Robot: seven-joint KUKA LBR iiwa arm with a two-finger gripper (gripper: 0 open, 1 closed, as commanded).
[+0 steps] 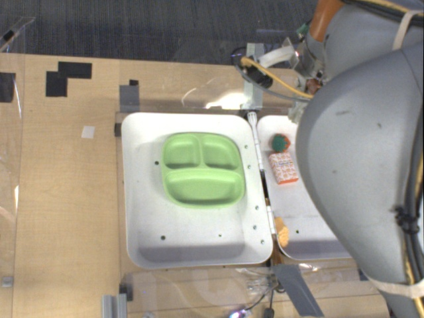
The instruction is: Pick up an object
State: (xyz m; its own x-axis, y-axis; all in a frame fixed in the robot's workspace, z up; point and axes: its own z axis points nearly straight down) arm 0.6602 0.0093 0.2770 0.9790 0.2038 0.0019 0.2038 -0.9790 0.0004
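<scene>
A green three-compartment plate [199, 169] lies flat in the middle of the left bin [142, 197]. In the right bin [298, 207] a small round green and red thing [281, 142] sits near the back. A small red and white box [283, 168] lies just in front of it. A tan object [283, 234] peeks out at the front left corner of that bin. My gripper [301, 78] hangs over the back edge of the right bin, above and behind the round thing. The grey arm hides most of the right bin.
A metal divider [260, 171] runs between the two bins. The bulky grey arm [361, 158] covers the right half of the right bin. Wooden bench [59, 191] stretches to the left of the bins.
</scene>
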